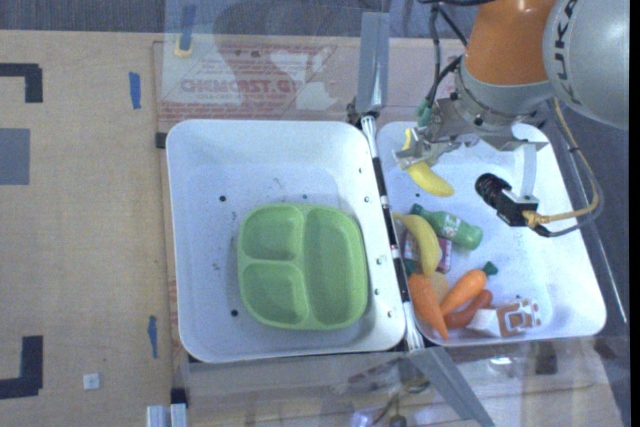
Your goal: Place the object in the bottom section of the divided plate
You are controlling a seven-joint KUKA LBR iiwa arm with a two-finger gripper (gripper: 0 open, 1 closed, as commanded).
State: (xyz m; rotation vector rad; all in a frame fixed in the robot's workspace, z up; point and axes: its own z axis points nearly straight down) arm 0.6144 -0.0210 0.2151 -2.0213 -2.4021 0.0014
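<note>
The gripper (428, 158) hangs over the right bin (570, 265), fingers seemingly closed on a yellow banana (431, 179) slanting ten-to-four, while the green divided plate (302, 266) lies toward eight o'clock.

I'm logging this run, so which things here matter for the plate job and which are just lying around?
For the job: green divided plate, small banana under the gripper.

Lying about: larger banana, green bottle, carrots, white and orange carton.
</note>
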